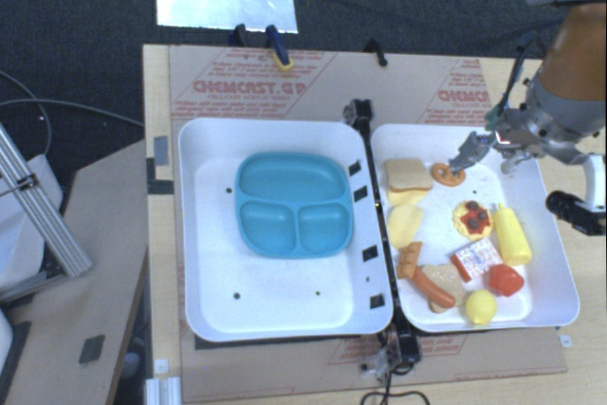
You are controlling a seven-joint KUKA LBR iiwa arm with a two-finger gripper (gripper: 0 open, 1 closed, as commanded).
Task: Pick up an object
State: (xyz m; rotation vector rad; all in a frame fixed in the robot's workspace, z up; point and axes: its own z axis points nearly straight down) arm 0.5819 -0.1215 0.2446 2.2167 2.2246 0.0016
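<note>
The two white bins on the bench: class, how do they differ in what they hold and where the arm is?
The left bin holds one blue divided tray; the right bin holds many small toy foods, such as a tomato. The gripper hangs over the right bin, not the left. Both are shallow, white and similar in size.

Bright, even overhead light, glare on the white bins, slightly soft focus

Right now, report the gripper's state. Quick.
Gripper: cannot be told whether open or closed; it sits just above the pretzel in the right bin, and nothing is visibly held.
</note>
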